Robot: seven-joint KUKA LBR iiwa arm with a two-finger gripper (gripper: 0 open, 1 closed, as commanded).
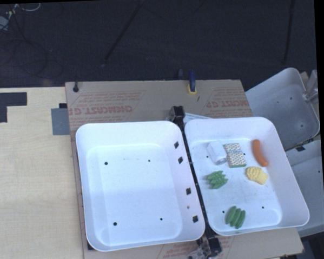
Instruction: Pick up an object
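Nothing is picked yet: in the right bin (285, 163), the carrot (259, 153), corn (256, 175) and green pods (235, 216) lie untouched; the tool's state cannot be told.

Two white bins (93, 157) side by side on a cardboard sheet (122, 101) atop a pale wooden bench (29, 187).

We read red print on brown cardboard sheet (150, 102) under both bins: lettering upside down from our view, repeated at two spots along far edge, roughly "GEMCREST", uncertain. More red print on near edge, too small to read. Small patterned packet (235, 155): no legible text.
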